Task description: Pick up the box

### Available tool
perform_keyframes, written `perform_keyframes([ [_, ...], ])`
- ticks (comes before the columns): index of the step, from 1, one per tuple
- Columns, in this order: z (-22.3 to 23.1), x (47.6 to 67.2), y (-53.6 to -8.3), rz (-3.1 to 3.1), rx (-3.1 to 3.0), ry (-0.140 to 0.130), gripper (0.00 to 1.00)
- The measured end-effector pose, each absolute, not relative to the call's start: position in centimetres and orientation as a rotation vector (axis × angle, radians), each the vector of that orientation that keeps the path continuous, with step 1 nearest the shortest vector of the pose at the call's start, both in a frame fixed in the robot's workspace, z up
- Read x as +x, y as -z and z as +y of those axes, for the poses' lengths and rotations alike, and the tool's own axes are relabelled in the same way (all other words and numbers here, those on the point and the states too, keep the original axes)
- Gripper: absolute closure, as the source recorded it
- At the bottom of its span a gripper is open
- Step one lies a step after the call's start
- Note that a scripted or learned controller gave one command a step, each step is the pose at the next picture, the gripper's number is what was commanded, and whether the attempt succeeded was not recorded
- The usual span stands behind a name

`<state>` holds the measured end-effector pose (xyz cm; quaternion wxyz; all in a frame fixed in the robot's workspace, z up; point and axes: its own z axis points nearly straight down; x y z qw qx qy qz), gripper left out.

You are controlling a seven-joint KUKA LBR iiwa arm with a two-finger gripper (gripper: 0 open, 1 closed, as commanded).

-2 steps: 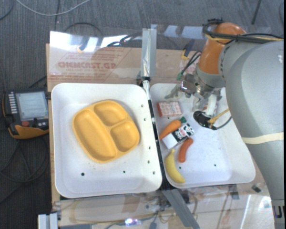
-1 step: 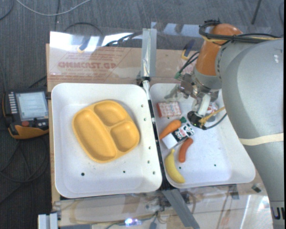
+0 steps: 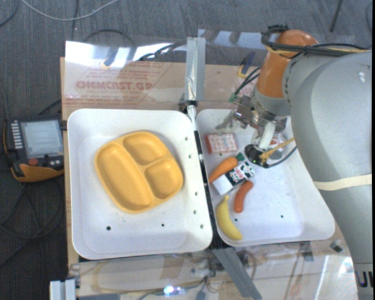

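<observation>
A small flat box (image 3: 220, 144) with a red and white pattern lies near the far left corner of the right bin (image 3: 300, 227). My gripper (image 3: 237, 119) hangs over that bin's far edge, just beyond and to the right of the box and apart from it. I see nothing held in it. The grey arm with its orange band reaches in from the upper right and hides the bin's right side.
Below the box lie a carrot (image 3: 224, 166), a small white and black carton (image 3: 232, 178), a red sausage (image 3: 242, 197) and a banana (image 3: 228, 217). The left bin (image 3: 87, 230) holds a yellow divided plate (image 3: 139, 170). A raised divider (image 3: 200, 167) separates the bins.
</observation>
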<state>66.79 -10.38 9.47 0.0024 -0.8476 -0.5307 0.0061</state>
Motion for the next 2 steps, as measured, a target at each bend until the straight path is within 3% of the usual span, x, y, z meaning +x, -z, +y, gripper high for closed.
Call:
perform_keyframes([
  [2, -10.35, 66.81, -9.48, -1.690, -2.648, -0.019, 0.00],
])
